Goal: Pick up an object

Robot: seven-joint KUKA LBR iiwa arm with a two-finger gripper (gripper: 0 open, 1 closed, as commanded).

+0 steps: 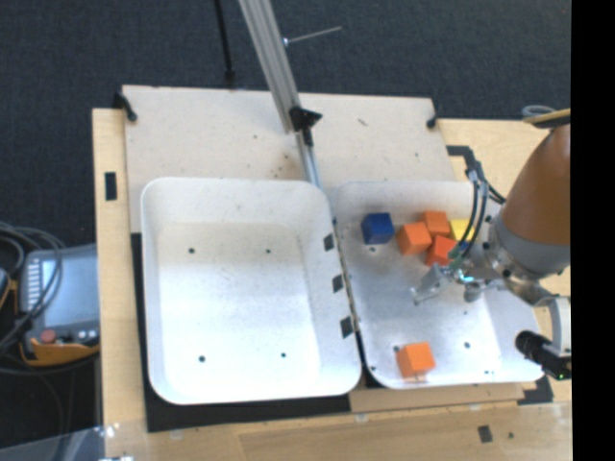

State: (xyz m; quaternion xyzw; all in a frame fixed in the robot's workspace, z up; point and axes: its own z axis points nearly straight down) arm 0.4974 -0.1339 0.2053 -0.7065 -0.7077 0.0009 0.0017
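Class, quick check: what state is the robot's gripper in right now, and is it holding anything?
Gripper: over the right bin near the orange blocks; open or shut cannot be told, and no object shows between its fingers.

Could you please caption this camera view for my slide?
End effector hovers in right white bin near clustered orange cubes.

Both white bins look like smooth moulded plastic, the left bin [240,286] and right bin [384,296] lightly speckled and a bit glossy. The worktop [110,257] shows pale bare wood along its left edge, with a matt speckled board [221,133] at the back. The blue cube [378,228] and orange cube [416,358] look matt. The slanted rail [269,46] is brushed metal, over dark rough carpet [96,27].
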